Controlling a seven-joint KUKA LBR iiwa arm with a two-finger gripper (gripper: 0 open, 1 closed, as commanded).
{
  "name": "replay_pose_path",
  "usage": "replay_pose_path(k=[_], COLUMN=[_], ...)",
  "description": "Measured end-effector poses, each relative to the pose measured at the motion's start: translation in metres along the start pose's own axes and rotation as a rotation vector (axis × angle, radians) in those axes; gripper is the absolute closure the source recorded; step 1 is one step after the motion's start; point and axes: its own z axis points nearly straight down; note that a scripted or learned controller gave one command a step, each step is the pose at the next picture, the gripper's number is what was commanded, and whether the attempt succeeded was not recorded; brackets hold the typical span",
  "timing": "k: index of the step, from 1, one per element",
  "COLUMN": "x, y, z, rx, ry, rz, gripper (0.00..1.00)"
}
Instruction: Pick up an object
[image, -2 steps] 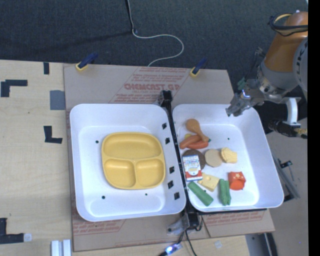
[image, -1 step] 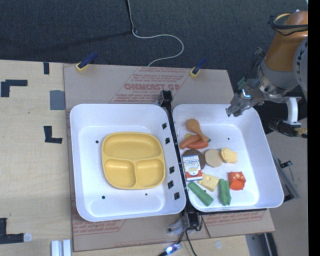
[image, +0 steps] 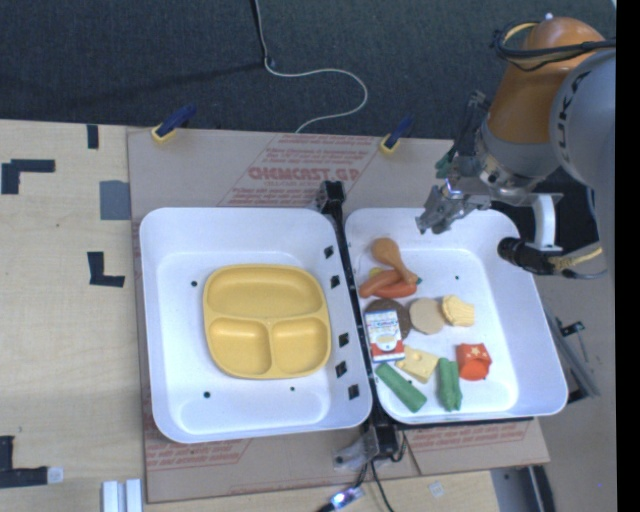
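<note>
2 bins | gripper (image: 437, 217) over right bin (image: 520, 300) back edge | finger state unclear | toy food (image: 420, 335) untouched

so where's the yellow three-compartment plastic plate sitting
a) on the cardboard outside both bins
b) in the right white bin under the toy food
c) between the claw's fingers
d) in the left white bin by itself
d: the yellow three-compartment plastic plate lies flat in the left white bin, with the toy food pieces all in the right white bin.
</note>
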Motion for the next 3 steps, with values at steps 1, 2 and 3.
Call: replay_pose_path(k=[1,2,3], x=[0.047,0.102,0.142], y=[0.002,-0.009,-0.014], z=[0.008,0.017,-0.004], rx=[0.002,0.003,-0.001], ry=[-0.001,0.0,-0.001], rz=[0.001,0.001,0.001], gripper=[1.0,1.0,1.0])
